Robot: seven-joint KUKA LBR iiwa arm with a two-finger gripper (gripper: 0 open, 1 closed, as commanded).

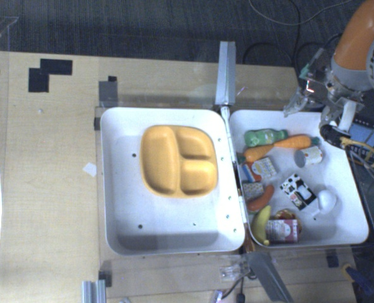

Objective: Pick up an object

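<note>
Here lie one tray (177, 160), one carrot (282, 145), one banana (260, 223); whether the tool (299, 103) is open I cannot tell

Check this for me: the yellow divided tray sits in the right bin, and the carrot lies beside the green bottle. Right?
Not quite. The camera view shows the yellow divided tray in the left bin, not the right. The carrot does lie beside the green bottle.

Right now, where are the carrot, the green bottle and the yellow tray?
carrot (282, 146), camera view, middle of its orange body
green bottle (263, 136), camera view, middle of its side
yellow tray (158, 161), camera view, floor of its long left compartment
</note>
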